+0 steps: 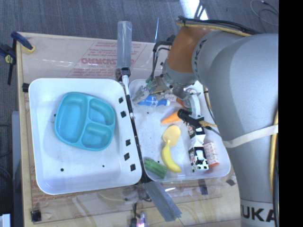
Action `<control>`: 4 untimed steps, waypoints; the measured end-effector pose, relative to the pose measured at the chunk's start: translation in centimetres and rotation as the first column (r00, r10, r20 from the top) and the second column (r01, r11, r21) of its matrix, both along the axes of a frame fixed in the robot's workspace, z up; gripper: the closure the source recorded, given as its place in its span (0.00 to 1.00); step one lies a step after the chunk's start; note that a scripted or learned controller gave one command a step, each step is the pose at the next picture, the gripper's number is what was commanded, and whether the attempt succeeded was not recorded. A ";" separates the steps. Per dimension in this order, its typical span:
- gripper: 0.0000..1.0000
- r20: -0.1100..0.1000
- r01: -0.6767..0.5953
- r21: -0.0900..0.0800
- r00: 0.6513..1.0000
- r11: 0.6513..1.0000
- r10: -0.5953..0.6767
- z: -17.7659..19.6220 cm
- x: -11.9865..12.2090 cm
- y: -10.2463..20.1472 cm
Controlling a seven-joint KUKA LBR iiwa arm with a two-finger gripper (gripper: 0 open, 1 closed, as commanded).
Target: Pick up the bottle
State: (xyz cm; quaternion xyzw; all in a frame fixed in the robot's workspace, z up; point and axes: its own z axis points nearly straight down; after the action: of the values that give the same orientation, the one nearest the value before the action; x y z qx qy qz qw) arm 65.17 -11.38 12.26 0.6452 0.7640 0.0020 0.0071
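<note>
The bottle (154, 100) is small, blue and white, and lies on its side at the far end of the right bin (222, 167). My gripper (147, 90) hangs directly over the bottle's left end, below the orange wrist band (182, 51). The grey arm covers the far right part of this bin. Whether the gripper touches the bottle I cannot tell.
In the right bin lie an orange carrot (170, 117), a yellow banana (170, 158), a yellow fruit (172, 133), a green vegetable (155, 167) and a small carton (202, 156). The left bin (42, 174) holds a blue divided plate (85, 121).
</note>
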 end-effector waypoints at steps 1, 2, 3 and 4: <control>0.00 -0.017 -0.011 0.006 1.000 1.000 0.011 6.8 -2.8 4.9; 0.00 0.022 -0.072 0.012 0.997 0.997 0.072 2.6 -2.3 3.1; 0.00 -0.017 0.087 0.006 0.996 0.996 -0.087 6.4 -1.1 -1.0; 0.00 0.002 0.032 0.002 0.999 0.999 -0.032 -0.9 0.3 -0.1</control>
State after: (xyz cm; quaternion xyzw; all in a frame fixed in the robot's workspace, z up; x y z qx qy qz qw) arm 65.46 -11.44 11.40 0.6574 0.7535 0.0034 0.0071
